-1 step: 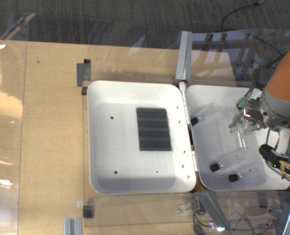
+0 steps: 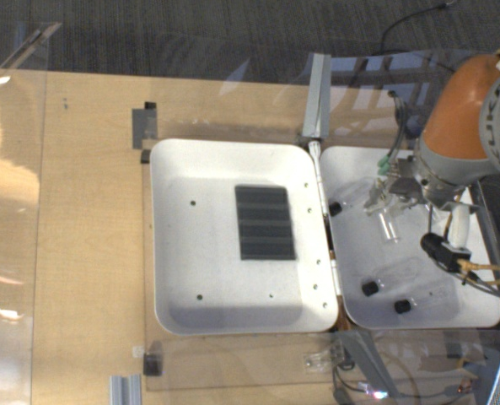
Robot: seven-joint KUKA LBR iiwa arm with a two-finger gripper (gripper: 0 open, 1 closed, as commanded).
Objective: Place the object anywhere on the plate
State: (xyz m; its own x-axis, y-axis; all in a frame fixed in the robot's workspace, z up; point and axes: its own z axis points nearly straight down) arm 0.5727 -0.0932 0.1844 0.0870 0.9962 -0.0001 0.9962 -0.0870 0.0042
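The gripper (image 2: pixel 387 212) hangs over the upper middle of the right bin (image 2: pixel 477 315), likely poised to pick; whether it grips anything I cannot tell. The wooden bench (image 2: pixel 72 226) carries both bins. The left bin (image 2: pixel 182 302) holds a dark ribbed rectangular plate (image 2: pixel 265 222) near its centre. The right bin holds small dark objects (image 2: pixel 369 288) near its lower edge.

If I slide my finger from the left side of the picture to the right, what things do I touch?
Bare wooden bench → left white bin → dark ribbed plate in that bin → right white bin → gripper → arm's orange band.
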